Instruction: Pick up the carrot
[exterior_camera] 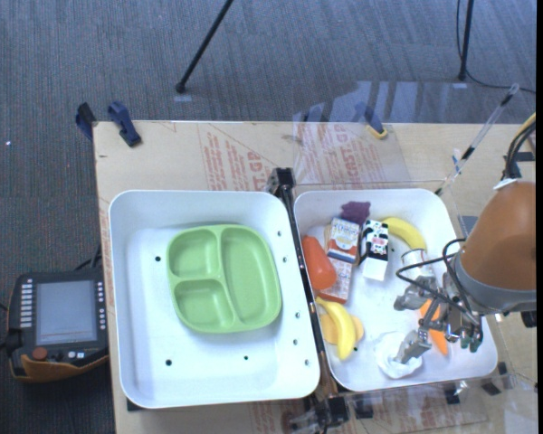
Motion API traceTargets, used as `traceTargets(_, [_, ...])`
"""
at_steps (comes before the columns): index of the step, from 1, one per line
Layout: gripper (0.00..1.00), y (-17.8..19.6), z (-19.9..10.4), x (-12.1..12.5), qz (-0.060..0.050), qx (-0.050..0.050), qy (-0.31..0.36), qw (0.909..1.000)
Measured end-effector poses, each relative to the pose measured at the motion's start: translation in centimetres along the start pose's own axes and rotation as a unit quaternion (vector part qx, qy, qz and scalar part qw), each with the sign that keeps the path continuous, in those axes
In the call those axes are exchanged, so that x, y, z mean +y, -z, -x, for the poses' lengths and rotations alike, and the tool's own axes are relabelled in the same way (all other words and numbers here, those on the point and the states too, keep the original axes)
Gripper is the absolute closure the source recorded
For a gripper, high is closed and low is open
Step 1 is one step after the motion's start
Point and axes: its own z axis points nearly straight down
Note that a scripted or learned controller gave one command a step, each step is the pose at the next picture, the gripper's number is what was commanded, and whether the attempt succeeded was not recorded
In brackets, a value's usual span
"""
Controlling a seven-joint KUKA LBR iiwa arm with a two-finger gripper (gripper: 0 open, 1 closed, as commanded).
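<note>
The arm reaches in from the right, its orange band above the near-right corner of the right bin (439, 208), where the tool (434, 325) hangs low over the bin floor. The carrot (435, 331) appears as a small orange sliver directly under the tool, beside a crumpled white object (400, 358); the tool's own metal parts cover most of it, so the identification is tentative, and whether the tool is spread, pressed together or pinching the carrot cannot be told. The low pose over that corner suggests a grasp attempt under way. The clutter lies further left in the same bin: two cartons (344, 247), two bananas (339, 325) and a larger orange object (317, 265). The left bin (127, 333) carries a green divided plate (224, 277); both bins rest on the desk (208, 156).
</note>
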Motion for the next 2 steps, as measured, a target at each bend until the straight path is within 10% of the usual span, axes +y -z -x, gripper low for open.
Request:
traceTargets(1, [0.00,-4.21,2.16,0.57,0.000,-0.002,-0.084,0.9965])
traceTargets(2, [1.00,-3.30,2.15,0.80,0.001,-0.001,-0.081,0.9967])
